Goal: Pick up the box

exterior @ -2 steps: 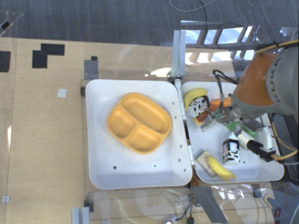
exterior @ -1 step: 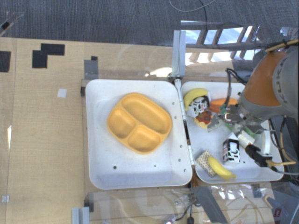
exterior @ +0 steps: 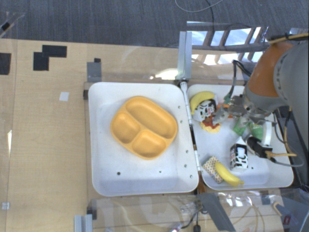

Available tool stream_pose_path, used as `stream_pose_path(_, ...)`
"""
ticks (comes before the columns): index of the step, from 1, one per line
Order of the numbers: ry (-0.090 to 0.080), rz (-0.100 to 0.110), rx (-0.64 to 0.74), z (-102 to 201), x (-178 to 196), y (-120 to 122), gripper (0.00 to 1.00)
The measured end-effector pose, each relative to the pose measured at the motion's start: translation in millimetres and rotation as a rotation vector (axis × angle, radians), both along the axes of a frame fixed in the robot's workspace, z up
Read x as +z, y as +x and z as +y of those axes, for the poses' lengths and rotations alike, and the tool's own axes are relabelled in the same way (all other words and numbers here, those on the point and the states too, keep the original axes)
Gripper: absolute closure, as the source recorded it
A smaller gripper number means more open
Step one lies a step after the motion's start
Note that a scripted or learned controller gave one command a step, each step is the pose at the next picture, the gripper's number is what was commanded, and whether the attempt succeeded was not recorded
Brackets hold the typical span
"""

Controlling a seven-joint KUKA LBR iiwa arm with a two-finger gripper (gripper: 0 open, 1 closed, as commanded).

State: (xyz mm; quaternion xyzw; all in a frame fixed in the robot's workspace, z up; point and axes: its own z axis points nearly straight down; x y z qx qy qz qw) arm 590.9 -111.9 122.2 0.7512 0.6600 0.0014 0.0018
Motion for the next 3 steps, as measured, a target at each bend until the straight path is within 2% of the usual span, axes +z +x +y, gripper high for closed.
stream_pose_path(1, -0.002, -0.004, 0.011, 1.2, 11.5, 1.8, 1.0)
stream_pose_path(2, -0.002, -0.004, 0.011, 1.3, 11.4, 1.7, 0.0)
stream_pose_path(3, -0.003, -0.009, 0.02, 2.3, 23.0, 3.5, 1.0)
